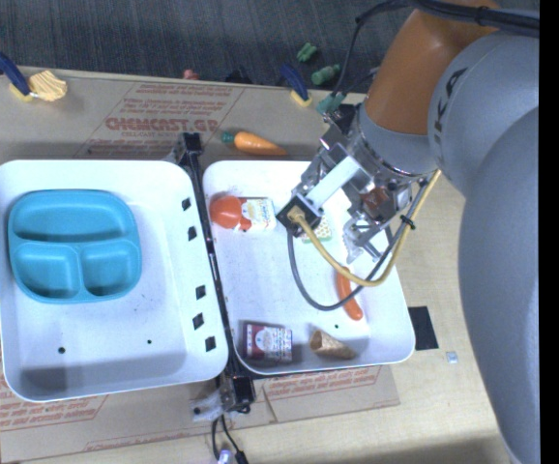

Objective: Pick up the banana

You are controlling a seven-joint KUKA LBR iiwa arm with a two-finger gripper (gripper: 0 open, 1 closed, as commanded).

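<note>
The grey arm (492, 162) with its orange band reaches over the right bin (260, 278), and its wrist hangs above that bin's far right part. The jaws sit under the wrist hardware, pointing down into the bin, and I cannot tell whether they are released or clenched, or whether anything sits between them. A black cable (295, 276) loops from the wrist across the bin's middle.

I cannot tell where the banana lies: a small pale yellowish patch (325, 228) shows just under the wrist, inside the right bin, but it is too hidden to name.

In the right bin's far left corner lies an orange-red item with a white label (241, 213). Along its near wall sit a dark red packet (265, 341) and, just beside it, a brown wedge (333, 343). A slim orange-red piece (349, 296) lies near the bin's right wall, partly behind the cable.

Beyond the right bin's far wall a carrot (255, 143) rests on the cardboard sheet (163, 114). To the right bin's left, touching it, stands the left bin (163, 336), which holds a blue divided tray (72, 245)
</note>
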